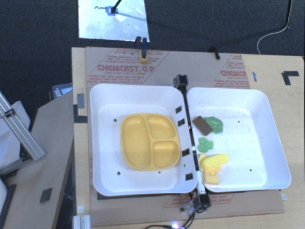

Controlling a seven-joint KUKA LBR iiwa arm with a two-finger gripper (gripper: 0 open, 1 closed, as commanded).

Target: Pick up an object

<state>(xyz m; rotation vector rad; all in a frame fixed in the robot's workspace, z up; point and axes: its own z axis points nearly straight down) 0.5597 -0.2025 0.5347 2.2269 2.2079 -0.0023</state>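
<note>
Two white bins sit side by side on the bench (274, 66). The left bin (107, 109) carries a yellow divided plate (150, 141). In the right bin (257, 128), five small toy foods cluster along the wall shared with the left bin: a brown block (201, 125) touching a green piece (215, 124), a smaller green leafy piece (206, 144) just below them, then a yellow corn cob (214, 160) resting against a yellow-orange chunk (211, 177) nearest the camera. The gripper's state cannot be told from this view
</note>
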